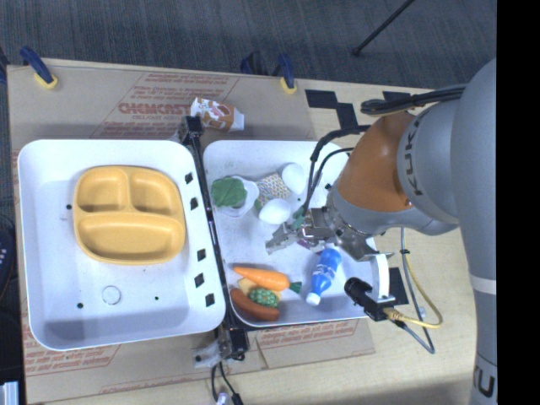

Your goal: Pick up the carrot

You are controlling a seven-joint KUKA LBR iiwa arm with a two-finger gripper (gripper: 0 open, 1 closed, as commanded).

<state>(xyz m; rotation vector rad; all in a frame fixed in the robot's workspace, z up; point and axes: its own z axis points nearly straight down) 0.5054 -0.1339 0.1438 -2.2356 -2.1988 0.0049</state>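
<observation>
Gripper (pixel 283 241) low in right bin (pixel 253 152), above and apart from carrot (pixel 263 277); fingers spread, nothing betw. them. Prob. lining up for descent. Carrot near front wall, touching corn (pixel 263 296) & sausage (pixel 257 309). Also blue bottle (pixel 323 273), eggs (pixel 274 212), lettuce (pixel 228 192). Left bin (pixel 42 226): yellow tray (pixel 128 213).

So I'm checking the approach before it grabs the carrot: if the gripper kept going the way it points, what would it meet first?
Probably bare floor of the right bin, left of the gripper. The carrot lies below that line, though depth is unclear.
</observation>
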